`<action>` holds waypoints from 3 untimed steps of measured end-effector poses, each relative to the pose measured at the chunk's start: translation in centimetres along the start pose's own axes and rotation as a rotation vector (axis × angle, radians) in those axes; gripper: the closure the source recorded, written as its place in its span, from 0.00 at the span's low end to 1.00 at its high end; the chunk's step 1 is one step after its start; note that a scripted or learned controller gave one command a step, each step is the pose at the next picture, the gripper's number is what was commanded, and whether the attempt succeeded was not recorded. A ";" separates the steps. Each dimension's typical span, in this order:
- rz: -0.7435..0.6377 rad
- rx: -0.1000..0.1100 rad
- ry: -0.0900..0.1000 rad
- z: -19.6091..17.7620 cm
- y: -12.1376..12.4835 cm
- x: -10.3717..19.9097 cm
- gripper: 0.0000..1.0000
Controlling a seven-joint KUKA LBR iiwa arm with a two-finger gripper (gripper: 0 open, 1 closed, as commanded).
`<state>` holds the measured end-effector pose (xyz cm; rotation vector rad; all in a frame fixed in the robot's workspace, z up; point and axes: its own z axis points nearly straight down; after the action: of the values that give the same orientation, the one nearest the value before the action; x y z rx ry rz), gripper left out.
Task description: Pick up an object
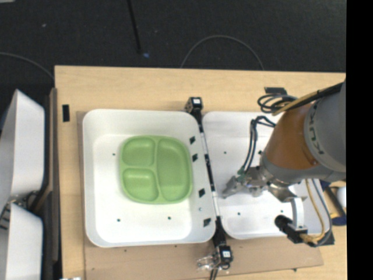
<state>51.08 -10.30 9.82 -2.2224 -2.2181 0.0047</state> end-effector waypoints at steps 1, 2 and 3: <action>0.008 -0.006 0.002 -1.3 0.2 0.0 1.00; 0.000 -0.010 -0.001 -7.6 0.2 -0.5 1.00; -0.005 -0.010 0.000 -12.1 0.2 -0.2 1.00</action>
<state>51.30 -10.48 21.91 -2.2219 -2.2291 -0.0063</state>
